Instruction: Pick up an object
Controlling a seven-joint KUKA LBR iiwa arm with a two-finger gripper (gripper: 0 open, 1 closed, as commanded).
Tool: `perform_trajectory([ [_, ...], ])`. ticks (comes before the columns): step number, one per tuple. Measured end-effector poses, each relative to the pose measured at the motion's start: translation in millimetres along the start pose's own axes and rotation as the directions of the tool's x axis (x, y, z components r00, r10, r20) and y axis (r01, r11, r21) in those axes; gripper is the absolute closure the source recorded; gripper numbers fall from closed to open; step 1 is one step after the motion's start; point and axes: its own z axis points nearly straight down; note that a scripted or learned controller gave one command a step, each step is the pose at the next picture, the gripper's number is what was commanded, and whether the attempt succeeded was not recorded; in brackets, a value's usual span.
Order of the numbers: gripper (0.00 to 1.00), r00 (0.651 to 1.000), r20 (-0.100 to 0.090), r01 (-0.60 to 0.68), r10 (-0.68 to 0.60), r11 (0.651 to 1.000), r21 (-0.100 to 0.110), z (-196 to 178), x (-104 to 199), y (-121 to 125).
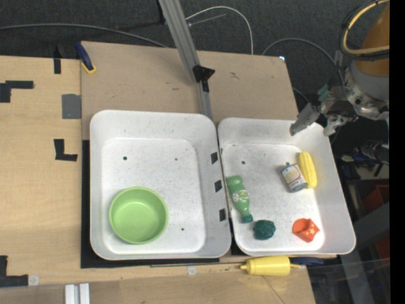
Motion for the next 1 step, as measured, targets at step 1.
perform_trajectory([
  [1,0.0,1.0,0.0,0.0,0.0,1.0,0.0,0.0,0.0,0.0],
])
